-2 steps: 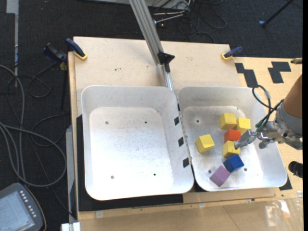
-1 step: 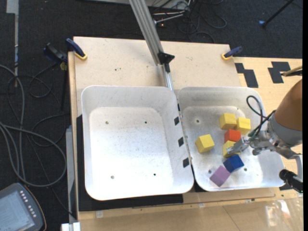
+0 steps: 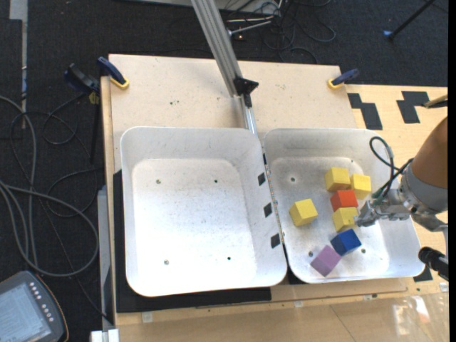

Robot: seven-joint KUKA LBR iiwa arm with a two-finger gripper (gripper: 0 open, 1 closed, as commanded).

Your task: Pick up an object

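Several small blocks lie in the right bin [image 3: 296, 148]. A yellow block [image 3: 303, 211] sits alone near the middle. Further right are another yellow block [image 3: 338, 179], a smaller yellow one [image 3: 361, 184], a red block [image 3: 345, 199] and a yellow block [image 3: 343, 217] below it. A blue block [image 3: 346, 241] and a purple block [image 3: 326, 260] lie toward the front. My gripper [image 3: 366, 216] reaches in from the right, low over the bin, its tip just right of the lower yellow block and above the blue one. Nothing shows between its fingers.
The left bin [image 3: 189, 209] sits beside the right one, with a shared raised rim between them. A slanted metal pole [image 3: 221, 41] rises behind the bins. Clamps hold the board at its back corners [image 3: 114, 73]. Cables trail on the floor at left.
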